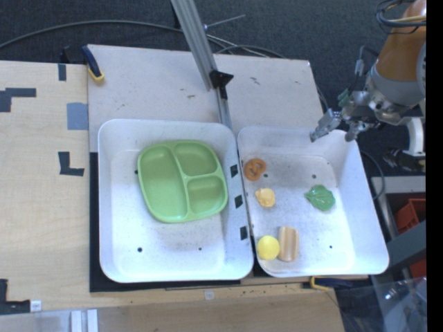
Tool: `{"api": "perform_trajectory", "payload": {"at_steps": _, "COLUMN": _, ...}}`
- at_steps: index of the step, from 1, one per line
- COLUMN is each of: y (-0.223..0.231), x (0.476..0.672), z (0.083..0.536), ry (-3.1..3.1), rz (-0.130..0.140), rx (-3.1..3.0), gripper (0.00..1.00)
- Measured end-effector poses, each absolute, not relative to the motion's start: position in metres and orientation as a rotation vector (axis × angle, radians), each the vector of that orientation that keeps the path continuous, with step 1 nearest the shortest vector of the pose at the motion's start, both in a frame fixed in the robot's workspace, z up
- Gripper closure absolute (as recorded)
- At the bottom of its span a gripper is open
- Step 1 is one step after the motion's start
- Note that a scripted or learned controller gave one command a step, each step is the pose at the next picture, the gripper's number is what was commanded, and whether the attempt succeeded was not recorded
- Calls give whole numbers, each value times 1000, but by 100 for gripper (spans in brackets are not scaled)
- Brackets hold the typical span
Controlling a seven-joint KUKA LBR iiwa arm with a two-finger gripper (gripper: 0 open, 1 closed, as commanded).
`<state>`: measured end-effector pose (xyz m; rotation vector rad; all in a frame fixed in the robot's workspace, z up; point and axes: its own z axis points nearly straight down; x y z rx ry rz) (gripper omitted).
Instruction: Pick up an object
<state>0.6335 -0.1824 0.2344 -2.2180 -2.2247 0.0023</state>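
Green divided plate (183, 180) in left bin (111, 185), five small items in right bin (360, 206), gripper (334, 131) fingers spread, empty

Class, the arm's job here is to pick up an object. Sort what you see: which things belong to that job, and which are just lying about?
Belong to the job:
gripper
green object
brown round object
small yellow piece
yellow ball
tan cylinder
right bin

Just lying about:
green divided plate
left bin
clamp

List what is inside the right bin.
The right bin holds a green piece, an orange-brown round piece, a small yellow piece, a yellow ball and a tan cylinder. Nothing looks covered.
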Motion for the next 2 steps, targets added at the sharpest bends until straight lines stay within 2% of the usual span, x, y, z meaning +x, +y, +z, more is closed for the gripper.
{"api": "perform_trajectory", "payload": {"at_steps": 1, "y": -182, "x": 633, "z": 234, "ry": -2224, "rz": 3, "rx": -2218, "gripper": 0}}
{"api": "perform_trajectory", "payload": {"at_steps": 2, "y": -186, "x": 636, "z": 190, "ry": -2222, "rz": 7, "rx": -2217, "gripper": 0}}
